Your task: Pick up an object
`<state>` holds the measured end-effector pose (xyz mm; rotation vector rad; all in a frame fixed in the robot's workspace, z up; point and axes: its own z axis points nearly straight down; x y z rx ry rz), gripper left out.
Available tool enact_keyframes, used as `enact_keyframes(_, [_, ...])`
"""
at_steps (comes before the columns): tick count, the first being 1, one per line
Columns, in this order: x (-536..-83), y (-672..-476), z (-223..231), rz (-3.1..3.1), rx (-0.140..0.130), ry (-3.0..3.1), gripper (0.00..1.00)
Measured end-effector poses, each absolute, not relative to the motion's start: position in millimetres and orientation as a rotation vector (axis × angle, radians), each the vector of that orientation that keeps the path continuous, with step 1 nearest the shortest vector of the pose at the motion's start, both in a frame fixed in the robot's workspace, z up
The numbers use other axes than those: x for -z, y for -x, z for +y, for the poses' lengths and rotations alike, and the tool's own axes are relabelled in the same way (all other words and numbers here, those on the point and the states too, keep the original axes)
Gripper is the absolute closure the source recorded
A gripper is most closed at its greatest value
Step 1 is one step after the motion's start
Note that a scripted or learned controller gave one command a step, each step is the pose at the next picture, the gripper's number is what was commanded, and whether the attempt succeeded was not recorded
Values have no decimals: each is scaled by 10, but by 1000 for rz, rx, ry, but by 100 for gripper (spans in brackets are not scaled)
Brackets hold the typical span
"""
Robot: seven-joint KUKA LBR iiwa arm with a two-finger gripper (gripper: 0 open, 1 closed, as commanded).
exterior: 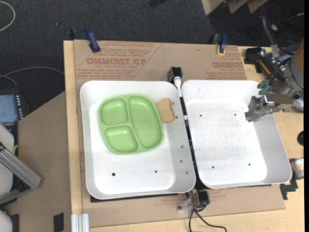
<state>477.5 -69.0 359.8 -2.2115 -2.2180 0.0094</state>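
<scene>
From above the surface [72,129], the pincer [252,113] hangs over the right bin's [231,168] right edge, whether spread or closed impossible to tell, nothing visibly in it. The objects sit in the left bin [130,178]: a green divided plate [131,124] and, touching its upper right rim, a tan bread-like slice [165,110]. The flat slice could slip a grasp; the plate may prove too wide.

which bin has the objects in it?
The left bin: it holds the green divided plate and a tan bread-like piece at the plate's right edge. The gripper is over the right bin.
</scene>
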Motion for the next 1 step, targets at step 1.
enact_keyframes(1, [-3856,-4997,228,-2235,9,2211,100])
